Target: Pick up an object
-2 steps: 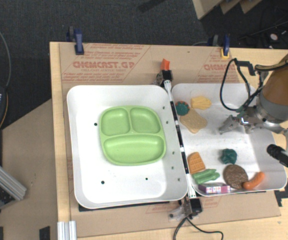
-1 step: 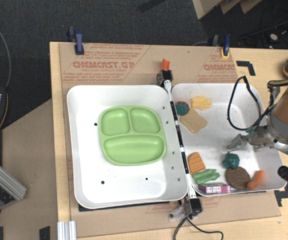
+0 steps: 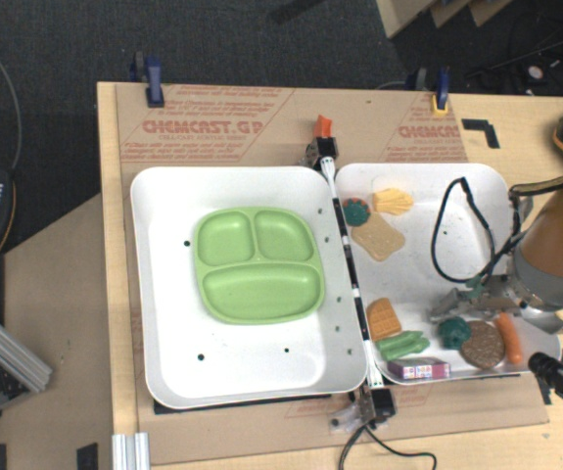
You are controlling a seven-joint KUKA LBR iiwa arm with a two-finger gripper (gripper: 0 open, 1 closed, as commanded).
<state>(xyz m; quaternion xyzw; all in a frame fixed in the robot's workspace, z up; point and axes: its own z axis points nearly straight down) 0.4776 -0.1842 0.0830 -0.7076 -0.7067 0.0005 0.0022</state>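
Arm (image 3: 553, 243) in from right edge, orange band over right bin's (image 3: 413, 272) far right side, grey wrist just below it. Wrist pitched down and toward the left; black cable (image 3: 454, 225) looping up from wrist over bin floor.

Gripper (image 3: 454, 306) low over right bin's lower right area, metal fingers pointing left. Finger spacing not resolvable from this angle: open or closed, cannot tell. Nothing visibly between fingers.

Candidate objects, all in right bin:
- teal toy (image 3: 454, 333) just beneath/beside fingertips; contact unclear.
- brown round patty (image 3: 483, 345) touching teal toy on its right.
- orange carrot (image 3: 511, 340) just right of patty, partly under wrist.
- green pea pod (image 3: 402, 343) near bin's lower left, orange waffle (image 3: 384, 316) just above it.
- pink and white packet (image 3: 420, 368) along bottom wall.
- tan bread slice (image 3: 378, 239), small teal piece (image 3: 357, 211) and yellow shell-shaped piece (image 3: 393, 201) in upper left part, well apart from gripper.

Left bin (image 3: 164, 292): green divided plate (image 3: 258, 264) centred, three compartments, flat on floor.

Both bins on cardboard-covered bench (image 3: 212, 125), clamps at far edge.
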